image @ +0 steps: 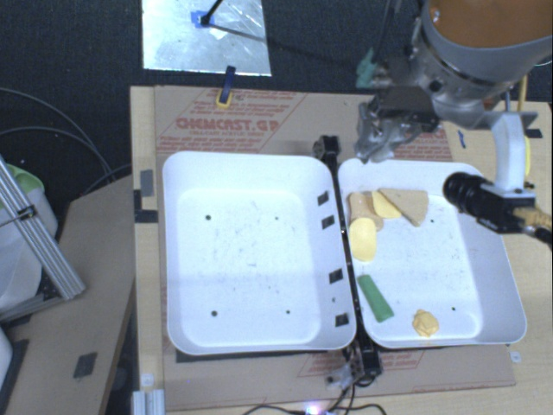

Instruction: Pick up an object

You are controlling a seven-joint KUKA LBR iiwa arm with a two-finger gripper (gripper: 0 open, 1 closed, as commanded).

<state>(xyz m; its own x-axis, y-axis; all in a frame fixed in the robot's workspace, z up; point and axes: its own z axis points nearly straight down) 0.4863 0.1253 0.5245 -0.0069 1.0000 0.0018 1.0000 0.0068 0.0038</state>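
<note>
Nearest to us in the right bin (454, 262), a small yellow lump (424, 322) lies by the bin's near wall, and a green stick (375, 297) lies at a slant just beside it, toward the bin's inner wall. Further into the right bin, a yellow cylinder (364, 239) lies close against that inner wall. Just beyond it a tan cylinder (359, 205) sits in the bin's far inner corner, and a tan wedge (408, 204) leans against its outer side. These five loose pieces are the things to pick, and all of them rest on the bin's floor, none lifted. The left bin (251, 258) lies touching the right bin along their shared edge, where a row of black clips joins them. Over the right bin's far outer part a black cylinder (473, 194) on a white bracket hangs from the arm. The gripper (378, 148) hovers above the right bin's far rim, beyond the tan cylinder and clear of every piece; we cannot tell from this slant how its grip stands, and we see nothing in it. Beyond the right bin's far rim a cardboard sheet (233, 121) with red print shows, and far beyond that, on the dark floor, lies a shiny foil square (204, 28).
</note>
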